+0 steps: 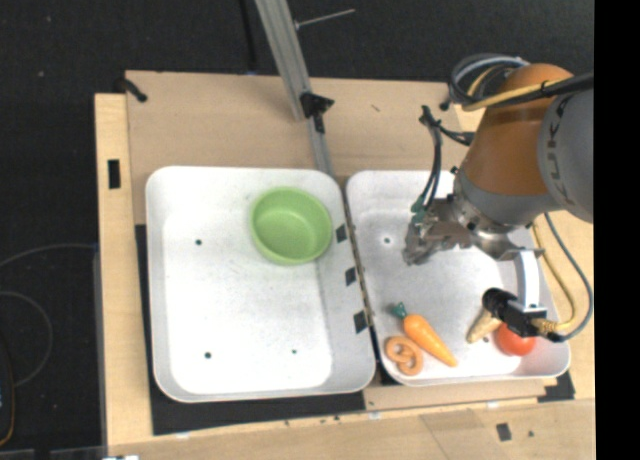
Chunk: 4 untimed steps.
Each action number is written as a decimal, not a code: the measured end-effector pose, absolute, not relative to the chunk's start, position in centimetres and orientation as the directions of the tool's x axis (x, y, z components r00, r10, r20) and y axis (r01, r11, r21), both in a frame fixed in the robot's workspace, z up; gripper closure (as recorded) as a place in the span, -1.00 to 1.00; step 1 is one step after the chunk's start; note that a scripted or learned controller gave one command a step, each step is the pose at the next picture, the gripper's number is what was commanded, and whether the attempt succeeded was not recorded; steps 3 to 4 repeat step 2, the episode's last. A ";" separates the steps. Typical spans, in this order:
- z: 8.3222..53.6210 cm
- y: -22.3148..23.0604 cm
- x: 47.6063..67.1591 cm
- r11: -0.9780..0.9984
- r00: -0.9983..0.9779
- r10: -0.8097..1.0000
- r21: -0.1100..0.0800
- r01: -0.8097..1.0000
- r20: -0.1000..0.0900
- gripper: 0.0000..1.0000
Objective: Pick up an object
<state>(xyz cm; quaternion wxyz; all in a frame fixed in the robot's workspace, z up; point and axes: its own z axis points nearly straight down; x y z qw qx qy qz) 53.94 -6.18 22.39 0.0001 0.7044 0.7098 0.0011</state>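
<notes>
I see claw (421, 244) over right bin (455, 288), far-left part, above bare floor. Wide or narrow: I cannot tell. Carrot (428, 338) and pretzel (403, 354) just beside each other at near-left corner, pretzel tight to rim. Tomato (514, 341) near near-right corner. Green bowl (291, 226) in left bin (160, 278), far-right part, close to dividing edge; open floor left and near of it.

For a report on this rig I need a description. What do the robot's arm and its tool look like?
The arm is grey, thick and rounded, with a broad orange band above the wrist. Thin dark cables run down beside the band to the tool, and more loop above the band. The tool is a small grey metal part, shiny in places.
</notes>
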 end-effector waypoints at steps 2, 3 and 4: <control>24.8 4.5 57.3 0.009 -0.009 1.000 0.003 1.000 0.002 1.00; 24.8 4.5 57.3 0.009 -0.009 1.000 0.003 1.000 0.002 1.00; 24.8 4.5 57.3 0.009 -0.009 1.000 0.003 1.000 0.002 1.00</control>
